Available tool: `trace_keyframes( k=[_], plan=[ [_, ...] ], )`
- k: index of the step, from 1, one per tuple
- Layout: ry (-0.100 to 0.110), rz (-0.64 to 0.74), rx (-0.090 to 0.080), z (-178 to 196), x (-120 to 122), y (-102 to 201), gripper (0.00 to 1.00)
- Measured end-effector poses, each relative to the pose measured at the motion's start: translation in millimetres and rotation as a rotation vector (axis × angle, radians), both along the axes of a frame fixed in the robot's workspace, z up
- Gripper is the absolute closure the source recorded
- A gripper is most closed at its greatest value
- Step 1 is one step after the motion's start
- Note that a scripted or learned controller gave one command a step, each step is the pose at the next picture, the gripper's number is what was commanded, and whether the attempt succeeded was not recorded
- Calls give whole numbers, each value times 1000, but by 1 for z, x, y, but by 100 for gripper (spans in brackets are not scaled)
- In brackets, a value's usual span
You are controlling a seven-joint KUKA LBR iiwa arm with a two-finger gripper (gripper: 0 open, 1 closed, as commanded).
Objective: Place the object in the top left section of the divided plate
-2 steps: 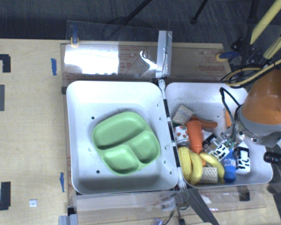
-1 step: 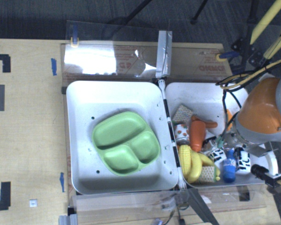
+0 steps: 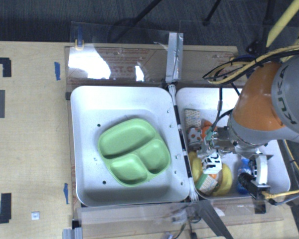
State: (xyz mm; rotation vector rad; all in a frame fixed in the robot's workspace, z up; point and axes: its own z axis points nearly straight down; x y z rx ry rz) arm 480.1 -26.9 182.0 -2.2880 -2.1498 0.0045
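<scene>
Hanging over the right shallow white bin (image 3: 281, 176), the grey two-finger gripper (image 3: 213, 152) sat low among the clutter; whether it was open or closed, or had hold of anything, could not be told.

Item for placing: not identified by the task. The likeliest candidate was judged to be the yellow curved banana-shaped piece (image 3: 225, 179), just below the gripper near that bin's front edge.

Neighbours: a speckled flat card (image 3: 192, 117), a small orange piece (image 3: 208, 131) and a blue object (image 3: 245, 165), all close-packed.

Handling, by judgement: light, rigid, probably smooth moulded plastic; not fragile, but inclined to slip or roll on its curve. Best taken across the thick middle, crosswise to its length, away from the tapering ends.

Destination: a light green divided plastic plate (image 3: 134, 153), lying slantwise in the left white bin (image 3: 87, 108), all three compartments bare. Its large upper-left compartment (image 3: 125, 139) was well apart from the gripper.
</scene>
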Motion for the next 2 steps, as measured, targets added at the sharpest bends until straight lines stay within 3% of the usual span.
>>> trace_keyframes(
  k=[1,2],
  plan=[
    [2,-333,-3,25,30,20,100],
    [-3,-519,0,2,2,80,100]
  ],
)
